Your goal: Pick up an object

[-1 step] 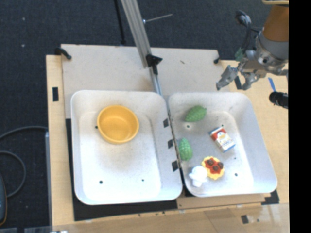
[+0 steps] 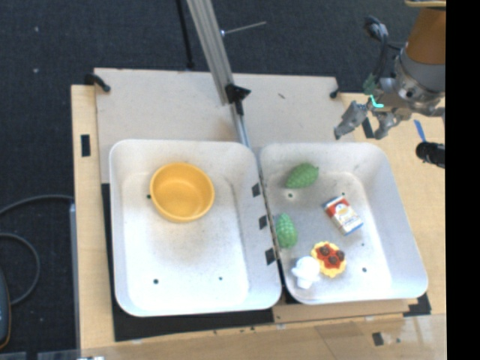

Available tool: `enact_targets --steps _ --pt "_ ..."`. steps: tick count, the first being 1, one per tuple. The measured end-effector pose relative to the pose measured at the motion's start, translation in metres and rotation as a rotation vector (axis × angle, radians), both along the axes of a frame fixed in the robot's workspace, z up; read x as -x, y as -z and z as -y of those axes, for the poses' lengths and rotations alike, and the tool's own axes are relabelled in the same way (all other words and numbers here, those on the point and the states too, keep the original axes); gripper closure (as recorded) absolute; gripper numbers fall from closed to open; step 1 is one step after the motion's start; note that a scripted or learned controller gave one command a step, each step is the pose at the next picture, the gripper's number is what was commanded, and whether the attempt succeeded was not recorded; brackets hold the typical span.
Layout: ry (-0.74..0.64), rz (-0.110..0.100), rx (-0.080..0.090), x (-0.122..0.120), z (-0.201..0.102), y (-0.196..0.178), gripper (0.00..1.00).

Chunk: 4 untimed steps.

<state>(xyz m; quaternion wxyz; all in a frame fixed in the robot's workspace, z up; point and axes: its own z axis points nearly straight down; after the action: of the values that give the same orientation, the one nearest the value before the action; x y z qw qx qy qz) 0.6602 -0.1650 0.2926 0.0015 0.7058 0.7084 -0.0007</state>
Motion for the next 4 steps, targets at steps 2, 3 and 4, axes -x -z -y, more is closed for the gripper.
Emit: enact_targets --steps 2,3,4 --pt "0.005 -0.006 -0.001 0.001 0.003 0.105 0.0" --pt "0.005 -0.005 -0.001 -0.002 0.012 0.16 0.0" --pt "0.004 0.0 0.0 -0.003 0.013 0.148 1.0"
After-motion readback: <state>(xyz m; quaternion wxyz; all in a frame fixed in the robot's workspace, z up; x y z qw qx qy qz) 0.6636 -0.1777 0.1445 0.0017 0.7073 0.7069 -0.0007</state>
